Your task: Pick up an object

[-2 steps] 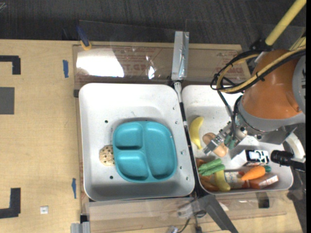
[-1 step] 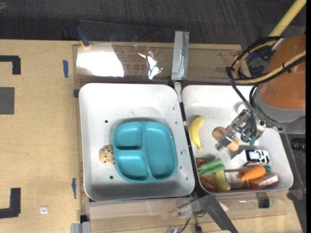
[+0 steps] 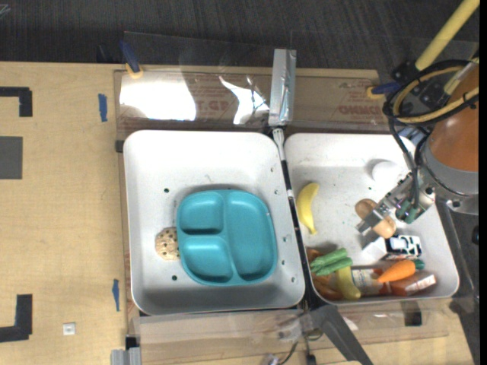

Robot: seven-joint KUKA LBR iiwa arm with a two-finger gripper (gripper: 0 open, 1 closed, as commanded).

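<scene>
From above, my hand [image 3: 378,223] hung over the right bin [image 3: 346,154], fingers closed around a small brown object [image 3: 373,209]. Left of that object lay a banana [image 3: 307,207]; just below it sat a toy car [image 3: 402,245], a carrot [image 3: 396,271] and green beans [image 3: 332,261].

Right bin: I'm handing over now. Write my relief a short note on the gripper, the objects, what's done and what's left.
Gripper: low in the right white bin, over a small brown object; grip state unclear.
Objects: yellow plastic banana near the bin's left wall; green, orange and toy-car pieces piled along the near edge. Left white bin holds a teal divided tray and a cookie.
Done: no pick confirmed.
Left: grasp, lift.
</scene>
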